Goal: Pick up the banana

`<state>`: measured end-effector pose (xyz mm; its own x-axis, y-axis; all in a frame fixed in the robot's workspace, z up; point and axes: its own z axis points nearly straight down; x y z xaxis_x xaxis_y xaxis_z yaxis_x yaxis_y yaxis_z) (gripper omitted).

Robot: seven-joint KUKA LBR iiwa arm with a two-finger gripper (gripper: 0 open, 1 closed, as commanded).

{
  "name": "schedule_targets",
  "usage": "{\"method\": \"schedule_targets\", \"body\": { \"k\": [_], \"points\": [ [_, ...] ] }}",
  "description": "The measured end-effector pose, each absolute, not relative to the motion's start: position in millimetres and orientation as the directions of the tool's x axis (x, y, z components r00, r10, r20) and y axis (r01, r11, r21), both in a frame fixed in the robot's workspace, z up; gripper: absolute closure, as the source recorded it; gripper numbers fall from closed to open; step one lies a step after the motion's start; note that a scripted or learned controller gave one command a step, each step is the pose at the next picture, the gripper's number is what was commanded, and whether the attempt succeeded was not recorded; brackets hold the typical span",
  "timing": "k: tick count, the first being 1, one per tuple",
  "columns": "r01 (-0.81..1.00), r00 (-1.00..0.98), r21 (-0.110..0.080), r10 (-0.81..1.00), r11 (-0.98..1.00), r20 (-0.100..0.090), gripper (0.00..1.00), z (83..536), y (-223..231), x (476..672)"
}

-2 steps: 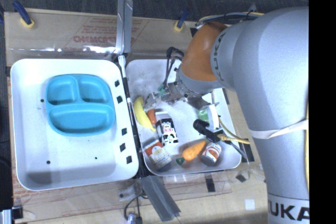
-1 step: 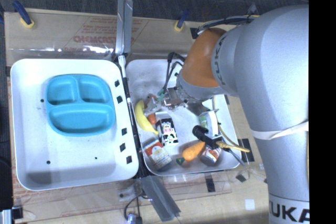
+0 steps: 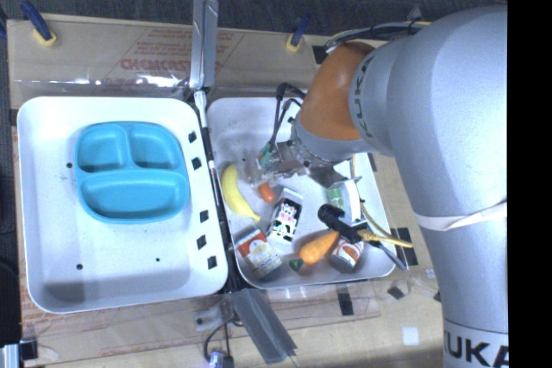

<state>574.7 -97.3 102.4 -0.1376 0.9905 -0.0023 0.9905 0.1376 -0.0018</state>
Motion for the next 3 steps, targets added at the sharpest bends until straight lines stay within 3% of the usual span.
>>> {"method": "schedule_targets", "body": {
  "k": [1,2,3],
  "points": [
    [0.992,-0.123,-0.005,0.992,0.123,0.002,1.0,147.6,-103.0,544.0],
    [0.992,-0.123,-0.004,0.992,0.123,0.002,0.0,147.6,-103.1,544.0],
    [0.968,-0.251,0.004,0.968,0.251,-0.006,0.0,96.0,-99.3,561.4]
  ]
}}
